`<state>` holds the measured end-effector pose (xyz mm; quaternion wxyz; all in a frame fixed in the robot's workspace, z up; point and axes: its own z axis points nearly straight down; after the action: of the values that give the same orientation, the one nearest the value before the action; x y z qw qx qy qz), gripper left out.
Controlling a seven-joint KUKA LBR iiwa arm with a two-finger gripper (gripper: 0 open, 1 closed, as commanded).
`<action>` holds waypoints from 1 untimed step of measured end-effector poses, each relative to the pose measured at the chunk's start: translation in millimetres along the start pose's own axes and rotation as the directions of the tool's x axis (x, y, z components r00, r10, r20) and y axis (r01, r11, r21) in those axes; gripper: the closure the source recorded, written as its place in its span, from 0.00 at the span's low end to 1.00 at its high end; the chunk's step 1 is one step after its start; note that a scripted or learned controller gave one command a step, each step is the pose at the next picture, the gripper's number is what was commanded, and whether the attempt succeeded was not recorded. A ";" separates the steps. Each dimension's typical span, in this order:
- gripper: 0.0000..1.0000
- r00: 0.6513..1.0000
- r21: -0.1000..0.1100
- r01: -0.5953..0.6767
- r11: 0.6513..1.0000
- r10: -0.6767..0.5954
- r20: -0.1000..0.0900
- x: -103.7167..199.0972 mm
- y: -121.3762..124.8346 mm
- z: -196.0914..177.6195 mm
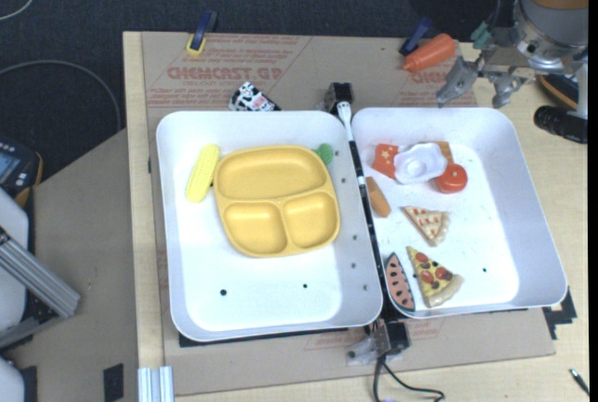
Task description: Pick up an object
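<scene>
Plywood bench (pixel 280 64) under two white bins. Gripper (pixel 481 84) spread and bare, hanging above the right bin (pixel 523 204) at its far rim, poised high for a drop. Just below and left: fried egg (pixel 418 164), tomato (pixel 453 179), sausage (pixel 377 198), pizza slices (pixel 428 223), clustered toward the left wall, leaving bare floor along the right side. Further off, left bin (pixel 177 232) with yellow tray (pixel 276 199) and corn (pixel 202 172).

The brown board (pixel 280 64) under the bins carries faded red print. Its larger line looks like "CHEMCAST GP". The smaller lines are illegible.
</scene>
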<state>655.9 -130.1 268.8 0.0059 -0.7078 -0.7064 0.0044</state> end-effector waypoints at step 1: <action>0.00 1.000 -0.014 0.002 1.000 -0.002 0.002 0.3 1.9 -8.3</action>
<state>658.0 -129.9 277.0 0.0004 -0.7070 -0.7072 0.0003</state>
